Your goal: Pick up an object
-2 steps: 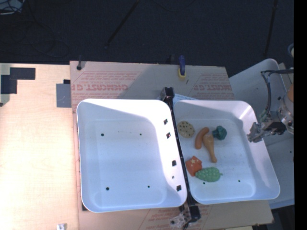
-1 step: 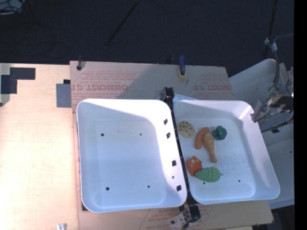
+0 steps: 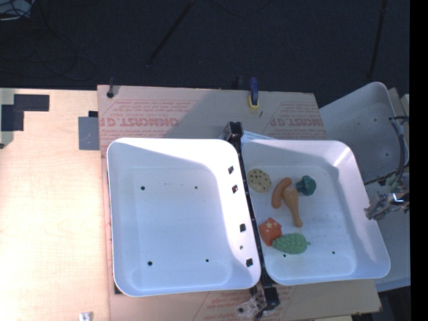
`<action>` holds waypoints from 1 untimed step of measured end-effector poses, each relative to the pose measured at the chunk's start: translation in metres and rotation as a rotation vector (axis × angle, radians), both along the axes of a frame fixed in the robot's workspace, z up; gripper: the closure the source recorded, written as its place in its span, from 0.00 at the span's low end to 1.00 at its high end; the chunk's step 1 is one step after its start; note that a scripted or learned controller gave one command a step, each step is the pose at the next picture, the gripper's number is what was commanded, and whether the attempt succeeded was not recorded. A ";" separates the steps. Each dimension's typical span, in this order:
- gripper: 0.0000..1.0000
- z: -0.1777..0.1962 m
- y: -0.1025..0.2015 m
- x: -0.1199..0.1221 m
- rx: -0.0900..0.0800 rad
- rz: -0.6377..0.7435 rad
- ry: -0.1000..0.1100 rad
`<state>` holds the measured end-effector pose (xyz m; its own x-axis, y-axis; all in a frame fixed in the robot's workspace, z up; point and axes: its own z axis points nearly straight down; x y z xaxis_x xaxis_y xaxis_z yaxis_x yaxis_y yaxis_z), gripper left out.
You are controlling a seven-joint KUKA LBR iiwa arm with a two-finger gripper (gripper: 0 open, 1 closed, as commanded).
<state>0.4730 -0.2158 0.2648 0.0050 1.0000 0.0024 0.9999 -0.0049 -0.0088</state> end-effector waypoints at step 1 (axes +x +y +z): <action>1.00 0.072 0.050 0.055 -0.004 0.012 -0.015</action>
